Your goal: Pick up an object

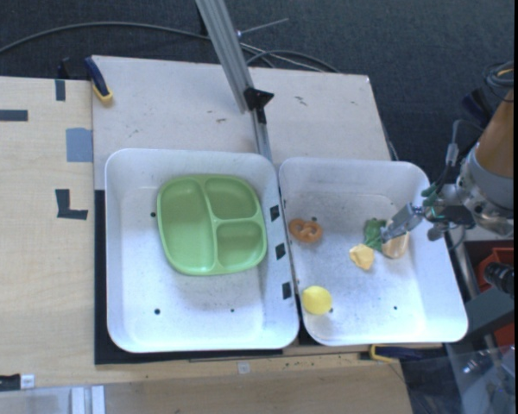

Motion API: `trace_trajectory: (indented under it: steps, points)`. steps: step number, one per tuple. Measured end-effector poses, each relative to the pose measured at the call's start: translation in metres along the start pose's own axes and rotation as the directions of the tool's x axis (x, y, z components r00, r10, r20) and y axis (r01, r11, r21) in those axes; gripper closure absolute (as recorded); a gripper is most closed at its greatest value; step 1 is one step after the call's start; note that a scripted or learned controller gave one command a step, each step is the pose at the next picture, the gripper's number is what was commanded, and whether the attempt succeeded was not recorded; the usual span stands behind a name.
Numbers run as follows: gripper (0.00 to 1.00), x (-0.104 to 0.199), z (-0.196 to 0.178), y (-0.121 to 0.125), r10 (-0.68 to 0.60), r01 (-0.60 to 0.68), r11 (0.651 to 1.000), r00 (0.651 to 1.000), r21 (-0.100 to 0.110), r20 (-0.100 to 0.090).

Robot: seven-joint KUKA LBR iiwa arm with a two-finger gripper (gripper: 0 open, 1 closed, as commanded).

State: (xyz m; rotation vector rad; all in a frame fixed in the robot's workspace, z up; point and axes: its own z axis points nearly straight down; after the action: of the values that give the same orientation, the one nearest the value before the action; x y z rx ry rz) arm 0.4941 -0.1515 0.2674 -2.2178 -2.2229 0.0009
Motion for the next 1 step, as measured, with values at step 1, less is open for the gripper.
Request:
trace_trajectory:
  steps: [1]
  points:
    - [0.00, -0.0001, 0.0000, 0.0000, 0.000, 0.000, 1.000, 1.000, 0.000, 0.000]
